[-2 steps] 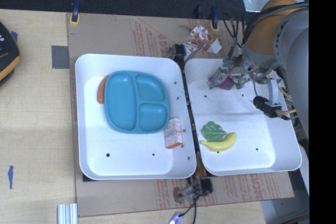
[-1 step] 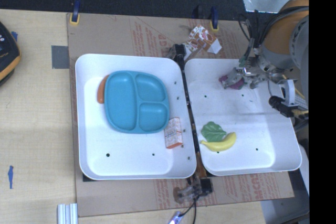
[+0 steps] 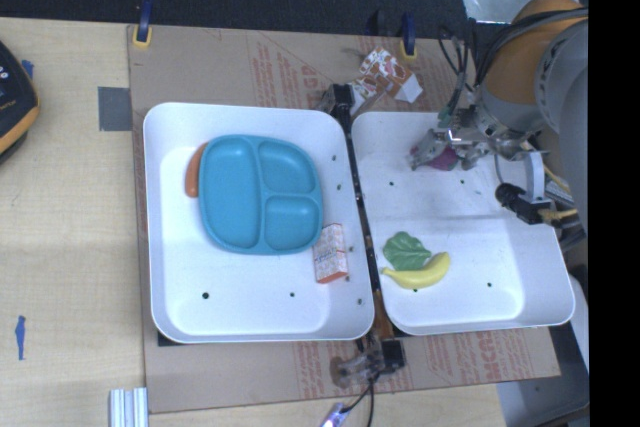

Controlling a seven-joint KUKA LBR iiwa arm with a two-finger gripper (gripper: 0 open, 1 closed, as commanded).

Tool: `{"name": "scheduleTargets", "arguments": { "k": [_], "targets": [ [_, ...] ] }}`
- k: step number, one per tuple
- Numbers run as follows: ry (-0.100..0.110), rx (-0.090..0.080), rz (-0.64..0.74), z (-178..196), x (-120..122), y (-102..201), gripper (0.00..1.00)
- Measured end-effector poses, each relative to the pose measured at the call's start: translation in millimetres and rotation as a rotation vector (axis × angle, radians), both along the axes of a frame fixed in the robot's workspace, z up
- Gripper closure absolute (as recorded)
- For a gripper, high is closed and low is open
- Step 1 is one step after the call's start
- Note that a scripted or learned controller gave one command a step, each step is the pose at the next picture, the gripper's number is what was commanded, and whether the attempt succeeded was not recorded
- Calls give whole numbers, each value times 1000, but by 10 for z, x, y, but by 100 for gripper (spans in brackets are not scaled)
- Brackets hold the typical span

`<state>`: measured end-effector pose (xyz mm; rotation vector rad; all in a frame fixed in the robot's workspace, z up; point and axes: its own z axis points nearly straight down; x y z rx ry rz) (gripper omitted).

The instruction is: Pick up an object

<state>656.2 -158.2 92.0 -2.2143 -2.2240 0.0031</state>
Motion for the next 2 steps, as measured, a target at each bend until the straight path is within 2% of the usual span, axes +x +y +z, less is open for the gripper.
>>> {"name": "scheduleTargets", "arguments": {
  "k": [1, 2],
  "targets": [
    [-2, -1, -2, 5, 0, -541, 0],
    [0, -1, 1, 0, 1, 20, 0]
  ]
}}
